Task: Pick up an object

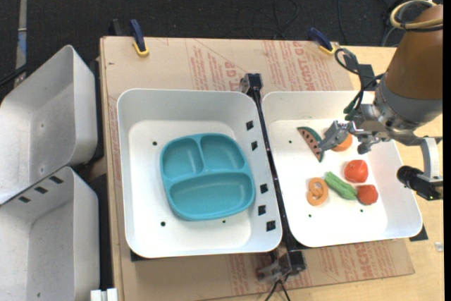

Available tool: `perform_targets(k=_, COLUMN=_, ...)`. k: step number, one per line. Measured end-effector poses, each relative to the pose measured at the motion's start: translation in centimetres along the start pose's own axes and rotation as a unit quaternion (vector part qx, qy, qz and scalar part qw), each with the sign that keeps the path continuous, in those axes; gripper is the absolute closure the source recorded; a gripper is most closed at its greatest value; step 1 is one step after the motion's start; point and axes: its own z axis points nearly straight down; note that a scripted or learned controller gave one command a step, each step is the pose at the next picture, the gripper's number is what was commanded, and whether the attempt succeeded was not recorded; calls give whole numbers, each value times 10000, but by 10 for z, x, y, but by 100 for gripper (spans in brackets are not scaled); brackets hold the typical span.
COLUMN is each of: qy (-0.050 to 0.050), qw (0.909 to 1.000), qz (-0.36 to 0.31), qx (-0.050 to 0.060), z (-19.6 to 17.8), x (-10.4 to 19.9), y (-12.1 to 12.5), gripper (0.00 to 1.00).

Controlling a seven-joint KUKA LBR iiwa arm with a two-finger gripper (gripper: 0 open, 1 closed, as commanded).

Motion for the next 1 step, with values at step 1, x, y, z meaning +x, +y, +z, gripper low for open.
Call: perform_targets(k=1, qy=-8, qw=10000, qz=-13, qx=-65, z=-7, x=0, y=2, gripper=0)
